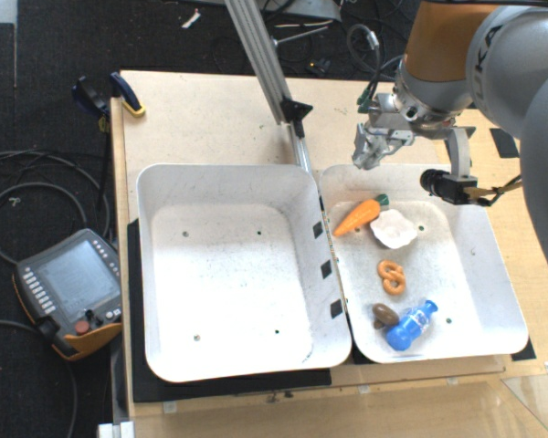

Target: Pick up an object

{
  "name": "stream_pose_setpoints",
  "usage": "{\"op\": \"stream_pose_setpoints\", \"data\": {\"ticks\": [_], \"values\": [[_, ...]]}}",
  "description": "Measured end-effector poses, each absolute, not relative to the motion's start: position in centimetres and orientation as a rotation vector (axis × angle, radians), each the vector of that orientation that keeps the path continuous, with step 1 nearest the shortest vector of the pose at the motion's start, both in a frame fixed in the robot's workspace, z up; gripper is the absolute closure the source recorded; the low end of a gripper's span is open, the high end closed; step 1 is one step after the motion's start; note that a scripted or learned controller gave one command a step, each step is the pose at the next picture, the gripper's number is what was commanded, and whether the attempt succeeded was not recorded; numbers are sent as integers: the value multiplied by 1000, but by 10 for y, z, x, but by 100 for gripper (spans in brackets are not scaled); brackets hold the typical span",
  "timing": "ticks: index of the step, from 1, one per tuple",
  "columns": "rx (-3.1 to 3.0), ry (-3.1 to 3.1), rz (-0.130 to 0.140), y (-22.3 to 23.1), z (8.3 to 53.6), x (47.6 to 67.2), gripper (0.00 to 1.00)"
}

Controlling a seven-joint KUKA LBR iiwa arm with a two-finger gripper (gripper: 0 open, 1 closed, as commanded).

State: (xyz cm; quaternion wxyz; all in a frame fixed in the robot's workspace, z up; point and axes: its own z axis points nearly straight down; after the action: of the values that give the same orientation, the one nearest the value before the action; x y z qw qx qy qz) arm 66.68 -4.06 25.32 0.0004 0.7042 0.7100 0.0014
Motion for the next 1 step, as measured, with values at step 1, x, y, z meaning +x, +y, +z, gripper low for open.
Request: {"op": "stream_pose_setpoints", "data": {"ticks": [1], "values": [[2214,2232,0,11,237,673,100]]}}
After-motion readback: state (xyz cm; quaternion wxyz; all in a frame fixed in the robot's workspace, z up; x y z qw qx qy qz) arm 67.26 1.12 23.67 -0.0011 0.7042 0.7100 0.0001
